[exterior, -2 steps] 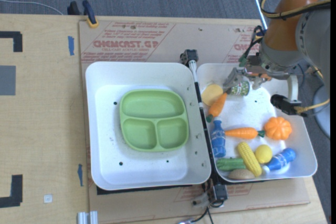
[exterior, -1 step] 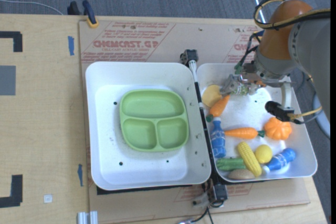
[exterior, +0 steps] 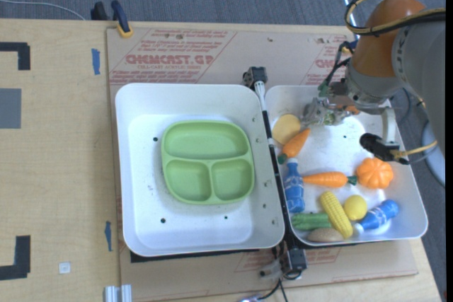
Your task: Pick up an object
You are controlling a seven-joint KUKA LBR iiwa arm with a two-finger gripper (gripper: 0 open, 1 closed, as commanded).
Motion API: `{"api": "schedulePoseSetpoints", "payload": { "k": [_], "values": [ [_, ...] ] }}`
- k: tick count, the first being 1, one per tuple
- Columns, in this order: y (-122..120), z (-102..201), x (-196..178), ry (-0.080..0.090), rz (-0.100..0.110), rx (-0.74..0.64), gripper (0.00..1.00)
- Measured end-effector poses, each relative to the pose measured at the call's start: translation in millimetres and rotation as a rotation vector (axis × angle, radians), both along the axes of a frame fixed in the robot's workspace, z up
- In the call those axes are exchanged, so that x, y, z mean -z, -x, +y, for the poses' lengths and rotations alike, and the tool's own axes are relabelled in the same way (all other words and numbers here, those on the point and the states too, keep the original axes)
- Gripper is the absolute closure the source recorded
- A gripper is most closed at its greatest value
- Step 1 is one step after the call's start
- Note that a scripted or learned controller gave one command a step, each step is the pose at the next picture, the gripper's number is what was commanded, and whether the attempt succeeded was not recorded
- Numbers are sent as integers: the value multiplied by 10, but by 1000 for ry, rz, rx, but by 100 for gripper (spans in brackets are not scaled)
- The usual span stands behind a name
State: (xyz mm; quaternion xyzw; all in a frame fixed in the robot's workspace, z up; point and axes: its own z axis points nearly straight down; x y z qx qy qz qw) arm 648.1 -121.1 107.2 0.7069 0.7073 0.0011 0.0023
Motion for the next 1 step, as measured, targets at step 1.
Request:
{"api": "schedulePoseSetpoints", "payload": {
  "k": [1],
  "values": [
    [376,429,-1400,-2,2,-1,100]
  ]
}}
